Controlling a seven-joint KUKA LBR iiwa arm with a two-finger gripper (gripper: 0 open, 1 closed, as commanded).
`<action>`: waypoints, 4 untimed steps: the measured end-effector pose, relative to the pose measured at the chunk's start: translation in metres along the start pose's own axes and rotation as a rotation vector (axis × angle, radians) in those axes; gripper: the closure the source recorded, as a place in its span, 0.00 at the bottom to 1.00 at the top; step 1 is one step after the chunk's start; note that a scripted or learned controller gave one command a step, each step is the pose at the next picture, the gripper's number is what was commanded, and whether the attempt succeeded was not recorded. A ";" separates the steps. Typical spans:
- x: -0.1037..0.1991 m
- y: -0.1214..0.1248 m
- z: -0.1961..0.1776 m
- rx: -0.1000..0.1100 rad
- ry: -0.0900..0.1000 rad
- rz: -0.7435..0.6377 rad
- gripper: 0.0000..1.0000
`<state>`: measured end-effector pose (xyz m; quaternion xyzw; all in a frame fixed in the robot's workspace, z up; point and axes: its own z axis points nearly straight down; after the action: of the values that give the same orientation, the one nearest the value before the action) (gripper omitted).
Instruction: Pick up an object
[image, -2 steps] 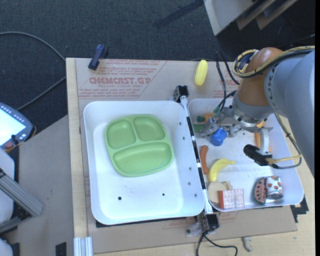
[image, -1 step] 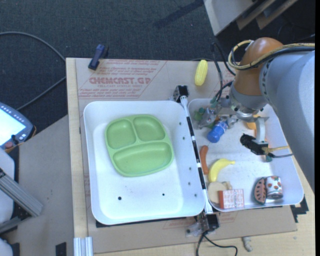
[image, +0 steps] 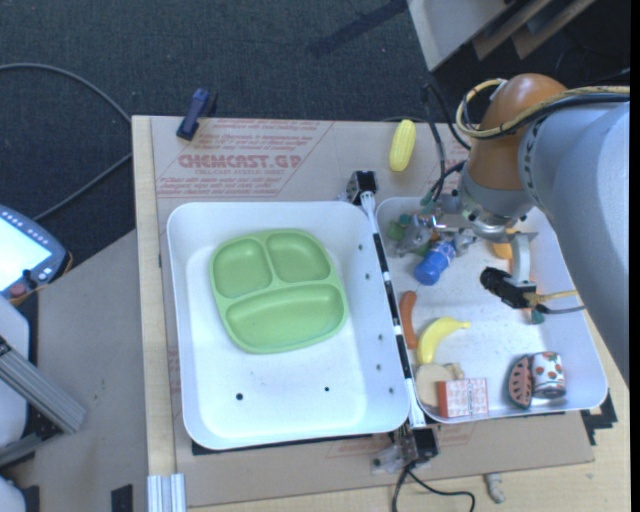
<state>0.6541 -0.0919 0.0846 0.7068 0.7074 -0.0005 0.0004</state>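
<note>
1. A blue cylinder (image: 433, 265), smooth and plastic-looking with a rounded end, lies tilted on the floor of the right bin (image: 590, 385). It is a short way up the view from the curved yellow toy banana (image: 438, 335).
2. The gripper (image: 441, 232) of the grey arm (image: 580, 200) hangs just above the cylinder, farther up the view from the banana. Whether it is open, closed or gripping anything cannot be told.
3. A small green item (image: 400, 232), its shape unclear, sits up and left of the banana, beside the gripper.
4. A glossy orange stick-shaped piece (image: 407, 318) lies just left of the banana, along the bin wall.
5. Just below the banana, a pale bread-like slice (image: 432, 380) touches a red-and-white printed carton (image: 463, 397).
6. Below and right of the banana, a watermelon wedge (image: 518, 382) with dark seeds stands beside a white cup with red spots (image: 547, 372).
7. Well left of the banana, the left bin (image: 190, 330) holds a matte green plate (image: 278, 290) moulded into three compartments.
8. Far up from the banana, a knobbly yellow corn cob (image: 402, 145) rests on a printed cardboard sheet (image: 240, 160). A blue clip (image: 195, 113) lies up and far left of the banana, at that sheet's edge.
</note>
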 end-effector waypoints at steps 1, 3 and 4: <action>-0.007 0.010 0.002 0.013 0.002 0.002 0.00; 0.000 -0.006 0.000 -0.001 0.001 0.000 0.00; -0.009 0.007 0.004 0.025 0.006 -0.002 0.00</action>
<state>0.6615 -0.1008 0.0806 0.7060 0.7081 -0.0072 -0.0105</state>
